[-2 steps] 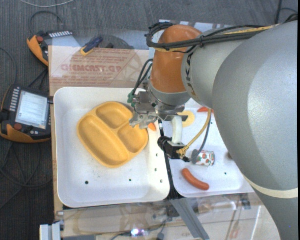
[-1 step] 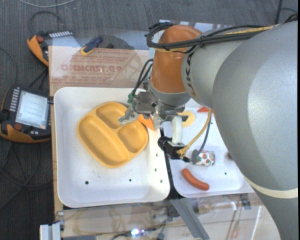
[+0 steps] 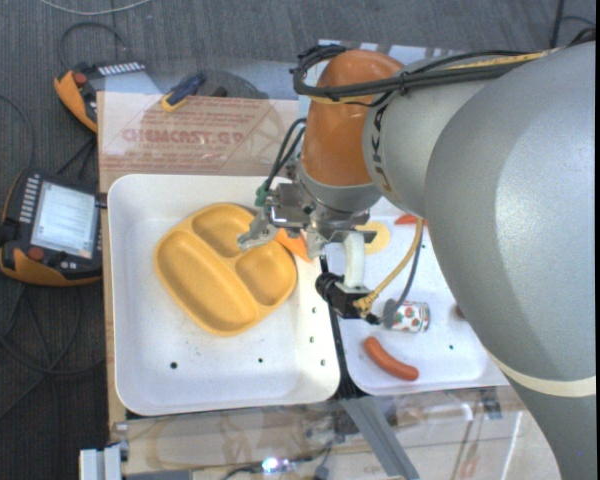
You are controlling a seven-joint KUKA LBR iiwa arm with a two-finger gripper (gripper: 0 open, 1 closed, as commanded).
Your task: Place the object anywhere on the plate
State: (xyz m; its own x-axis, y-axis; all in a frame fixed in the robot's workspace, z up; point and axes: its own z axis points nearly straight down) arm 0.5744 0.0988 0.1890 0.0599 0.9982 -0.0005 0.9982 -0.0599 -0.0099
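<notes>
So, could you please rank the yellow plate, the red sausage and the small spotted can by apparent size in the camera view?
1. yellow plate, clearly largest
2. red sausage
3. spotted can, close to the sausage, so that order is unsure

Bench [image 3: 280,423]: bears two white bins side by side.
Left bin [image 3: 140,368]: holds the yellow plate [image 3: 215,278].
Right bin [image 3: 450,363]: holds a sausage [image 3: 392,360] and a small can [image 3: 410,317].

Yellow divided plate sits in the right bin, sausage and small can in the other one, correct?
Not quite: the camera view shows the yellow divided plate in the left bin. The sausage and the small can are indeed in the other one, the right bin.
</notes>
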